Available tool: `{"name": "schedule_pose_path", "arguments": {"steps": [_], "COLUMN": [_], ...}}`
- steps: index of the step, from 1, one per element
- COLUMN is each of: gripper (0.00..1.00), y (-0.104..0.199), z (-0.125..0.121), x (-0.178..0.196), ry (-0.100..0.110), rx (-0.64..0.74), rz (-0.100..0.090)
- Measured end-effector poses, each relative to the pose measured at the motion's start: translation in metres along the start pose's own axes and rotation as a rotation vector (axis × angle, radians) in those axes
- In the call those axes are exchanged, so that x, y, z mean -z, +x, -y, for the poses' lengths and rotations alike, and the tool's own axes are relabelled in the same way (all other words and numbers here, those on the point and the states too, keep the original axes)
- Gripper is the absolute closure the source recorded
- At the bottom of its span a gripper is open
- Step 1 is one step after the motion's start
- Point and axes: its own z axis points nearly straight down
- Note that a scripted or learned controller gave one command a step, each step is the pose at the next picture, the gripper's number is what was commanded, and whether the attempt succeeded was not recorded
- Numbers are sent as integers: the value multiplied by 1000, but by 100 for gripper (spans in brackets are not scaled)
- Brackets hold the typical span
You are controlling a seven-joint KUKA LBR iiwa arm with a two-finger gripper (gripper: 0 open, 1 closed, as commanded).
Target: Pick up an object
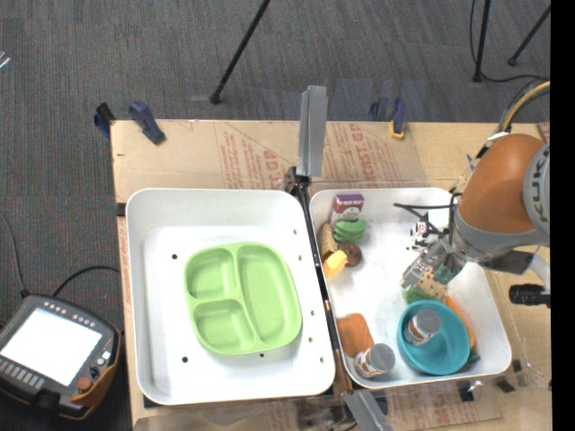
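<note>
Arm [503, 196] seen reaching in from right, orange band above wrist, w/ gripper [429, 275] lowered into R bin [386, 206]. Gripper sits just above teal bowl [436, 339], near bin's right-centre. Small green/tan object [422, 287] seen right at gripper tip; whether it is gripped can't be told. Finger state can't be told either, tip too small and cluttered.

R bin contents noted: teal bowl at near-right corner w/ a can [422, 326] standing in it; second can [375, 360] lying just left of bowl; orange sponge-like block [355, 332] beside that; small purple/white carton [349, 206] at far-left, green item [350, 230] touching its front; yellow piece [335, 260] and brown piece [349, 255] just below.

L bin [148, 214] is occupied by green divided plate [243, 296], 3 compartments, lying flat approx. at centre.
</note>
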Motion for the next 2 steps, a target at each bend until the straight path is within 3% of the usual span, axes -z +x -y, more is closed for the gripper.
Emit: {"name": "schedule_pose_path", "arguments": {"steps": [1, 2], "gripper": [100, 100], "y": [30, -24], "z": [-85, -22], "x": [141, 18], "ry": [-13, 7], "rx": [80, 153], "rz": [14, -9]}}
